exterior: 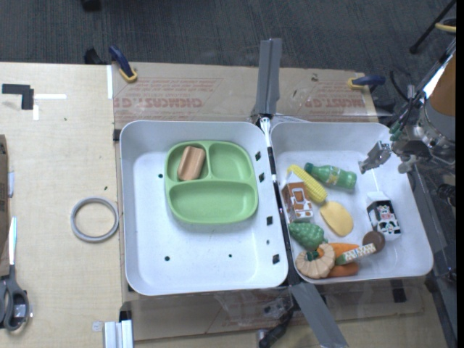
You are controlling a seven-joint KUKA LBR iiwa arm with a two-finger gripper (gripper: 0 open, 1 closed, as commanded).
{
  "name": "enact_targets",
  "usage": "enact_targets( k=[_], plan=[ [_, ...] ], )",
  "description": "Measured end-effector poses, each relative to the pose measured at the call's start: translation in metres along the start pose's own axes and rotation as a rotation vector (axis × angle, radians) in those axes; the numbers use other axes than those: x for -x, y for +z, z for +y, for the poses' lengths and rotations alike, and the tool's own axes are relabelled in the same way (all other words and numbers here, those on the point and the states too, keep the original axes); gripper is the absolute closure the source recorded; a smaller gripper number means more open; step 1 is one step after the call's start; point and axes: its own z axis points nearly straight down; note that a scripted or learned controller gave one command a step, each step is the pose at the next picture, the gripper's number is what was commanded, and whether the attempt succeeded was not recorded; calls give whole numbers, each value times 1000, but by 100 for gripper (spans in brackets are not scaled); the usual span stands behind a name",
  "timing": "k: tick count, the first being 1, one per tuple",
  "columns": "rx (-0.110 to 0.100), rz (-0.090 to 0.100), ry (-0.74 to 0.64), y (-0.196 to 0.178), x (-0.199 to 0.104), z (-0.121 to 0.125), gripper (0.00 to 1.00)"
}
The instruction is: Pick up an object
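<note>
round tan toy pie [316, 264] sits at the right bin's [415, 267] lower edge; small black-and-white carton [383, 217] lies just below-left of the metal two-finger gripper [378, 155] at mid right, jaw state unreadable.

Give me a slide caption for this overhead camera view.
Gripper hovers over right bin of toy food; green tray sits in left bin.

Dark grey carpet [217, 13] lies beyond a pale wooden bench [51, 165].

Tape ring [94, 219] and scissors [12, 299] on worktop [54, 158], left. Blue clamps [123, 63] at cardboard's [188, 93] far edge.
</note>
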Motion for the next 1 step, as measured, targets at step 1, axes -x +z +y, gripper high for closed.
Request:
enact_targets(
  k=[1],
  plan=[
    [1, -1, -59, 102, -52, 27, 0]
  ],
)
